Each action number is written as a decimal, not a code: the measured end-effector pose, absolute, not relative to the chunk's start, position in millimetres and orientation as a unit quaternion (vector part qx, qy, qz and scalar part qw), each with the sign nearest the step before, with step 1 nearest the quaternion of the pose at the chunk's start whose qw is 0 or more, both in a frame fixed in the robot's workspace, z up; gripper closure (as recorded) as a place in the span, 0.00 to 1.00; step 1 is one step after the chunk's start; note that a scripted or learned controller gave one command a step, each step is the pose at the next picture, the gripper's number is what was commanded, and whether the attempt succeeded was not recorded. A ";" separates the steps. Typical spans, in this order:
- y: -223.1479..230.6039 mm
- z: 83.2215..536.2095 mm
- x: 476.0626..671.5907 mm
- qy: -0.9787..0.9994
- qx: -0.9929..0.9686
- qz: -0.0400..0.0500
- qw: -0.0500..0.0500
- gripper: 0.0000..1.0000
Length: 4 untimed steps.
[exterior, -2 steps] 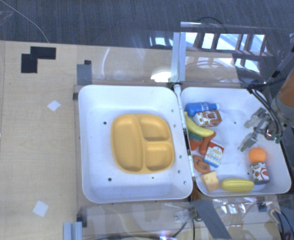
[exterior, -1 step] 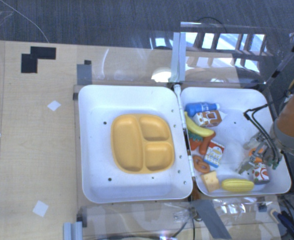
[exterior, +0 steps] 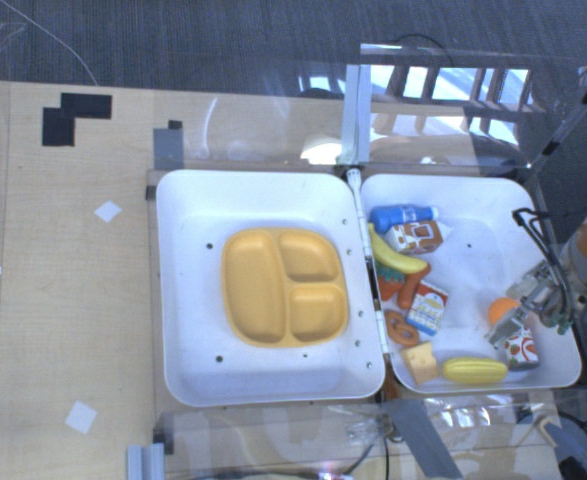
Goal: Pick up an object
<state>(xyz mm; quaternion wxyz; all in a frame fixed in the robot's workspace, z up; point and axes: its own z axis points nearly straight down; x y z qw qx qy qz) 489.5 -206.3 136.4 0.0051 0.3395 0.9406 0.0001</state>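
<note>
Over the right bin (exterior: 473,190) (near its right wall) hangs the hand (exterior: 525,320)

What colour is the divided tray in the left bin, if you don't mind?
The divided tray is yellow, seen clearly in the camera view.

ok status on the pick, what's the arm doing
End effector low in right bin, near corner. By orange ball and small carton. Nothing visibly held. Yellow tray in left bin.
</note>
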 end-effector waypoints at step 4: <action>-191.8 168.0 573.0 0.381 0.925 0.002 0.002 0.00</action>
